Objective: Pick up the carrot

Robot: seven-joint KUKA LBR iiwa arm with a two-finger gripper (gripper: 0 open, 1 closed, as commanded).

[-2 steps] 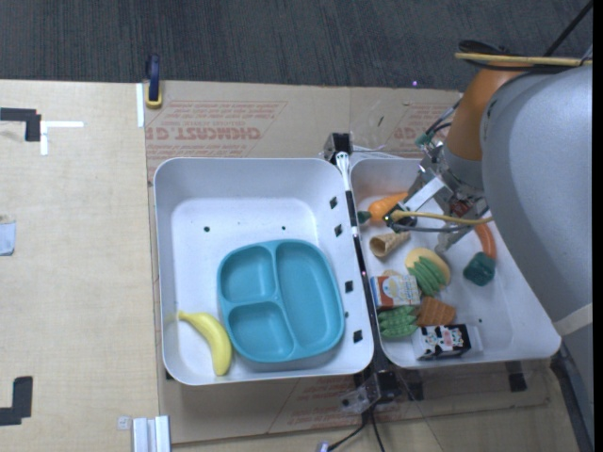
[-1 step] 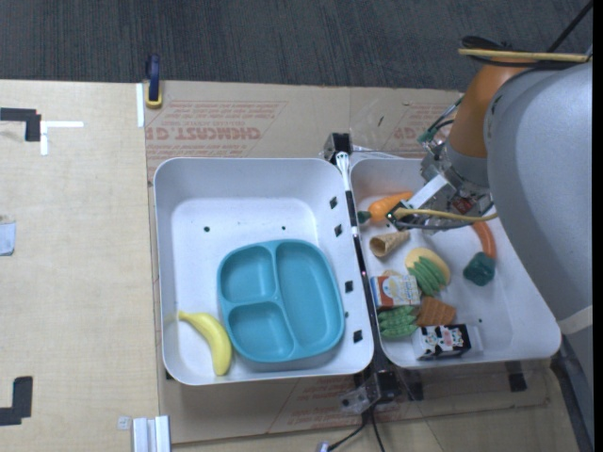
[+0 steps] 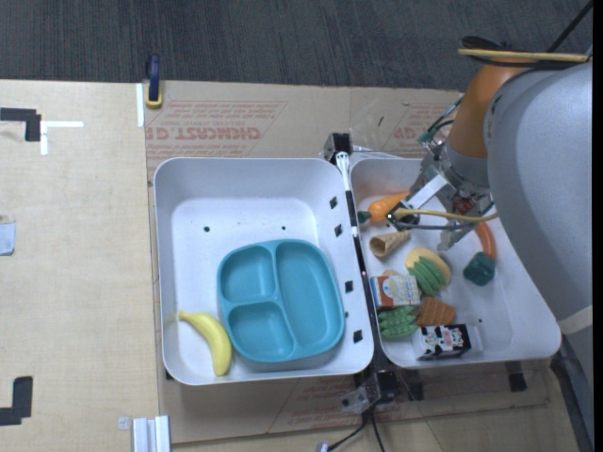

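I see the carrot (image 3: pixel 384 206) lying in the right-hand bin (image 3: pixel 513 320), near its back left corner, green end toward the other bin. The claw (image 3: pixel 460 210) hangs over the same bin, just beside the carrot on the arm's side. Clenched or released, I cannot tell.

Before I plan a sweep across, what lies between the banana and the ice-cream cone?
In the camera view: the blue divided plate, then the two bins' adjoining walls, lie between banana and cone.
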